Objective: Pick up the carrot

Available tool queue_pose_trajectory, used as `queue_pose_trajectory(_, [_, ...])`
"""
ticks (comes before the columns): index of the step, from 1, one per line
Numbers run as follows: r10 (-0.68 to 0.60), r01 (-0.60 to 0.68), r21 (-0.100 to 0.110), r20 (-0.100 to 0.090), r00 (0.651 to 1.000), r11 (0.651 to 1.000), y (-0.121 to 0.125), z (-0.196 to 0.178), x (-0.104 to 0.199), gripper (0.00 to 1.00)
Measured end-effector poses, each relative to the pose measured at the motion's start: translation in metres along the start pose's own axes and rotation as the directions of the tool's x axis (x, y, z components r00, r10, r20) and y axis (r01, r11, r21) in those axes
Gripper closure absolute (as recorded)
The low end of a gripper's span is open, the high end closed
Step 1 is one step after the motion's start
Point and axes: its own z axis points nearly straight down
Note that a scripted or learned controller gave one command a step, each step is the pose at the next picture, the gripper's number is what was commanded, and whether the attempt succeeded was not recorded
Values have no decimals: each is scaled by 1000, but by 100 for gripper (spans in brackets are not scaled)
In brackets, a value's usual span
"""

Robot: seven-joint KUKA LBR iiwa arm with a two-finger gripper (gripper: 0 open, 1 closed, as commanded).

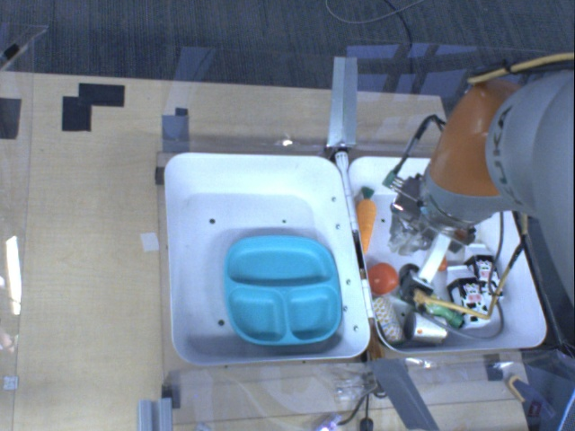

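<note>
The carrot (366, 222) is orange with a green top and lies lengthwise along the left wall of the right bin (530, 317). My gripper (411, 239) hangs low over that bin, a short way to the right of the carrot and apart from it. The grey arm with its orange band (467, 151) covers the bin's upper right part. Nothing shows between the gripper's fingers.
A red tomato-like ball (384, 277) lies just below the carrot. Several small items (440, 308) crowd the right bin's lower half. The left bin (193, 187) holds a blue divided plate (283, 287). A metal post (340, 106) stands between the bins at the back.
</note>
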Motion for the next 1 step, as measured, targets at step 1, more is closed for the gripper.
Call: queue_pose_trajectory(1, [-339, 339, -4, 0, 941, 941, -40, -101, -21, 100])
